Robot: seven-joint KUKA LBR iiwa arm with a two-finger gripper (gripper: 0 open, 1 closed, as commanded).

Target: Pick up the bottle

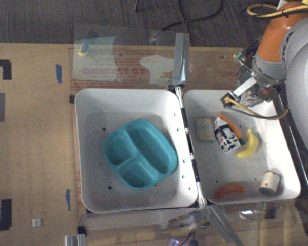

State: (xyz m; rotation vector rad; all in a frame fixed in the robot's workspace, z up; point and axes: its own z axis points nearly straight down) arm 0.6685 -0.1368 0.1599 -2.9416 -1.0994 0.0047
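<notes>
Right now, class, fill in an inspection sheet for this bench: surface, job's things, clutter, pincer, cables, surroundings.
Surface: left bin and right bin, both white, side by side on a wooden bench.
Job's things: the likeliest bottle is the labelled container, lying in the right bin; identity not certain.
Clutter: teal divided plate in the left bin; in the right bin, carrot, banana, sausage, small cylinder, patterned square.
Grippers: pincer over the right bin's far side, apart from the container.
Cables: black cable looped on the floor; yellow cable at the arm.
Surroundings: dark floor; blue tape on the bench.
</notes>
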